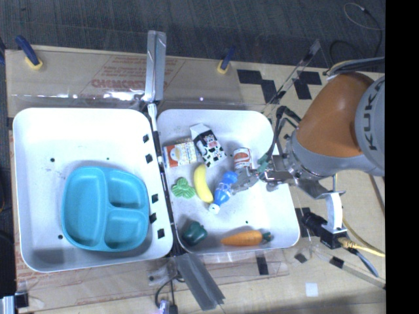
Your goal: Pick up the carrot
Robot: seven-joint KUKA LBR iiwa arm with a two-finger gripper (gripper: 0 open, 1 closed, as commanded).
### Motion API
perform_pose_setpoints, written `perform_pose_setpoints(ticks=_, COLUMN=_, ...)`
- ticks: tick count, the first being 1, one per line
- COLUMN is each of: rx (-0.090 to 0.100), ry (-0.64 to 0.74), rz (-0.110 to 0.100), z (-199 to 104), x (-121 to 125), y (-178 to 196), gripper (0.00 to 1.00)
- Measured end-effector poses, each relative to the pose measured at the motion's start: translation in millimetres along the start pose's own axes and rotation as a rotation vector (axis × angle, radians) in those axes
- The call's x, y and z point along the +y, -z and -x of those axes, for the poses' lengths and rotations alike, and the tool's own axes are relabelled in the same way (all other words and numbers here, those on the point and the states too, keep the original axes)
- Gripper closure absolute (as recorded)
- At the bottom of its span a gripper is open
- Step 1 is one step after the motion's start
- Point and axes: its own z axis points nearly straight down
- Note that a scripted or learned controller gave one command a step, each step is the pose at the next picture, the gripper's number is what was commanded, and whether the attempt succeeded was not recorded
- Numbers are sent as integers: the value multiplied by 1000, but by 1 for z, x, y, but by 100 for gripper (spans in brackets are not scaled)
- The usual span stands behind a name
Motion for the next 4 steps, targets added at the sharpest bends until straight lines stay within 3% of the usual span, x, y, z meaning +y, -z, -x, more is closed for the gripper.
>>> perform_pose_setpoints(ticks=1, rx=1, ry=49, rz=-1, z=63, x=-1, y=-74, gripper=0)
perform_pose_setpoints(ticks=2, rx=1, ry=383, rz=1, z=62, x=0, y=-141, gripper=0)
perform_pose_setpoints(ticks=3, rx=2, ry=407, rz=0, z=13, x=0, y=-141, gripper=0)
perform_pose_setpoints(ticks=4, rx=0, ry=455, rz=4, z=63, x=0, y=-140, gripper=0)
